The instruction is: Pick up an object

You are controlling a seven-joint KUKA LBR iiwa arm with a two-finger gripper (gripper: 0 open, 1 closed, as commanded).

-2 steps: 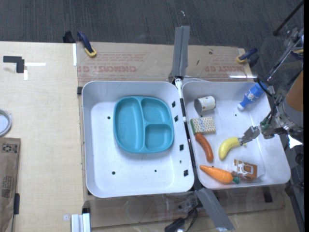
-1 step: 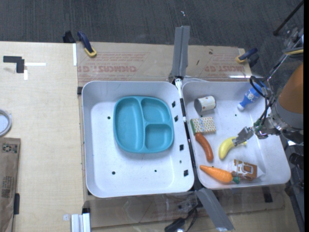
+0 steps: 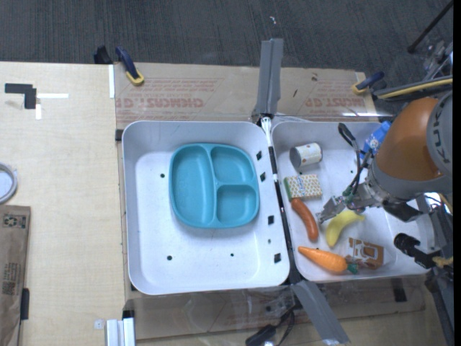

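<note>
Many things crowd the right bin (image 3: 284, 193): banana (image 3: 341, 224), hot dog (image 3: 305, 219), carrot (image 3: 324, 259), can (image 3: 306, 155), sponge (image 3: 303, 187). The gripper (image 3: 336, 209) sits by the banana; I cannot tell its grip.

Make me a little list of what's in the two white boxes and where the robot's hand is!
left bin: blue divided plate
right bin: can, checkered sponge, sausage, banana, carrot, small carton
gripper: low in right bin, at the banana's upper end
held: cannot tell
</note>
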